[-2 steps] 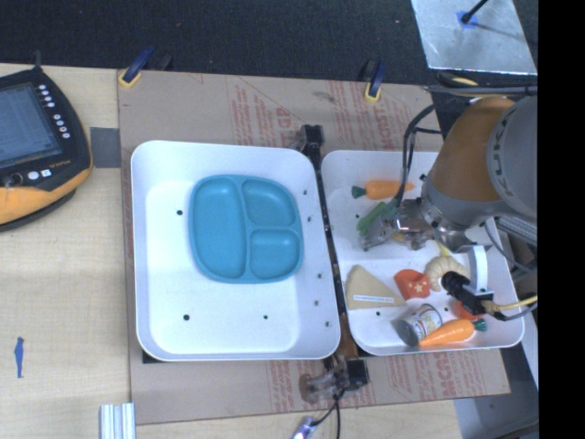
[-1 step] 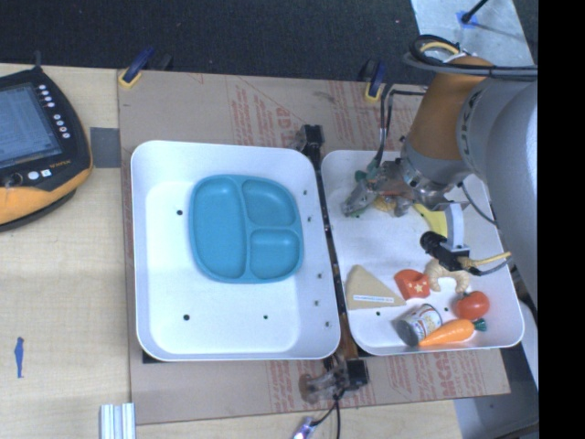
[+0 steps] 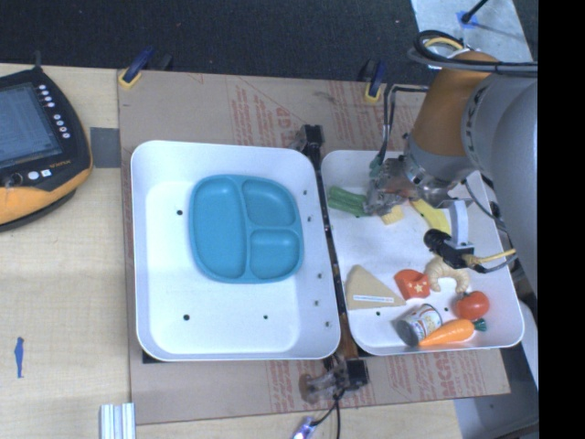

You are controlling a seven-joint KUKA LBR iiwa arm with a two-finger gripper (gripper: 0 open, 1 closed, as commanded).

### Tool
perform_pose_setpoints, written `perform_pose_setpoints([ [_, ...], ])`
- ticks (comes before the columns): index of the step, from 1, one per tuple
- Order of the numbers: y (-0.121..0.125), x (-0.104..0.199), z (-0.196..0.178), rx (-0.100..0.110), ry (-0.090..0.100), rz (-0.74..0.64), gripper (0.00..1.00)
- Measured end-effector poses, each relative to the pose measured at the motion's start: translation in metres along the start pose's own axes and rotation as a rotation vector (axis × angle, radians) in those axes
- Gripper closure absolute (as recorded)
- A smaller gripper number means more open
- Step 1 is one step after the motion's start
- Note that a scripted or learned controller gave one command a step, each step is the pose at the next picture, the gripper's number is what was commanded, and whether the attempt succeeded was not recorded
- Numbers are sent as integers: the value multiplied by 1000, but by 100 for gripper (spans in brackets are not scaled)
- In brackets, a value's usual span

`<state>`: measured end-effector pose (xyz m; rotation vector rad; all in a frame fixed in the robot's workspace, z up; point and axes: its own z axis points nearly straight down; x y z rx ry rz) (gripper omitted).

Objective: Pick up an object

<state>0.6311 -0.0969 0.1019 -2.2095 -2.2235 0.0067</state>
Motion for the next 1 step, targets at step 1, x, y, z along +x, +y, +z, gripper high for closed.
perform_pose_setpoints([
  [1, 0, 0, 0, 1, 0, -1, 0],
])
